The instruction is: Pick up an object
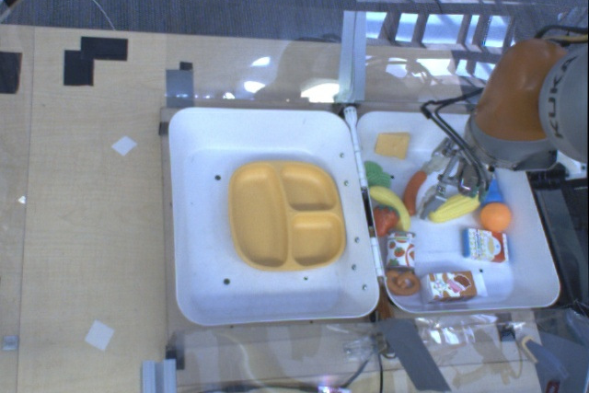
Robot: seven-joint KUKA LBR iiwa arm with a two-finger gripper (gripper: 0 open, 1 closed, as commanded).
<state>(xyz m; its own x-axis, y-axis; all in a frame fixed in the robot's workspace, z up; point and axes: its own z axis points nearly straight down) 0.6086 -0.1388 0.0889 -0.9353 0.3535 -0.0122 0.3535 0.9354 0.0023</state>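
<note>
While the gripper (448, 189) hung low in the right bin (545, 276), I saw its jaws closed around one end of a yellow banana-shaped toy (456, 208), which lay just beneath them. An orange ball (496, 217) sat just right of the jaws, a red piece (414, 190) and a second banana (390, 201) crowded their left, and small cartons (484, 245) lay below. The yellow divided tray (286, 214) sat well left, in the other bin (198, 225).
</note>
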